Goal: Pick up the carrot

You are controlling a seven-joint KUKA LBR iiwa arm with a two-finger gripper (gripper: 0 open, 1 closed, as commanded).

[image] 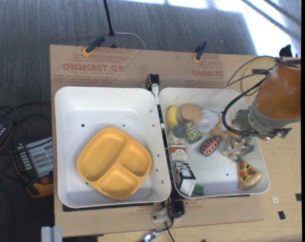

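Observation:
My gripper (238,147) points down into the right bin (218,185), near its right wall, under the grey wrist and orange band. A small orange piece (230,133) shows at the gripper's upper left edge; it may be the carrot, mostly hidden by the gripper body. I cannot tell whether anything is held. A watermelon slice (210,146) lies just left of the gripper and a pizza slice (248,174) just below it.
The right bin also holds a banana (172,117), a round tan cookie (191,112), a green box (193,133), a clear bag (209,119) and small cartons (179,155). The left bin (71,105) holds a yellow divided plate (114,162).

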